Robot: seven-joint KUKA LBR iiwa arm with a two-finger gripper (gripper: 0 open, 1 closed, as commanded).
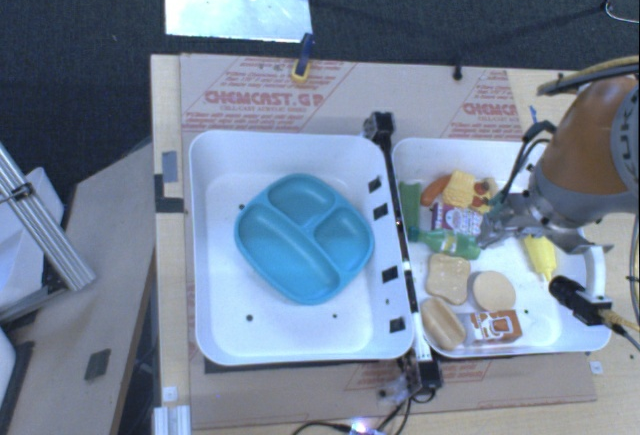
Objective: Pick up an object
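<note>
Right of centre frame, my arm's jaws sit low over the right bin's crowded toy food; I cannot tell their state. Packed neighbours could spoil any grasp.

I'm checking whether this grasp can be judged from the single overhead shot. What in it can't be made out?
- Gripper: blurred and partly under the arm's wrist in the camera view, so finger state is unreadable.
- Green bottle: contact with the gripper too small to tell.
- Arm: cut off by the right edge.
- Food-packet print: too small to read.
</note>
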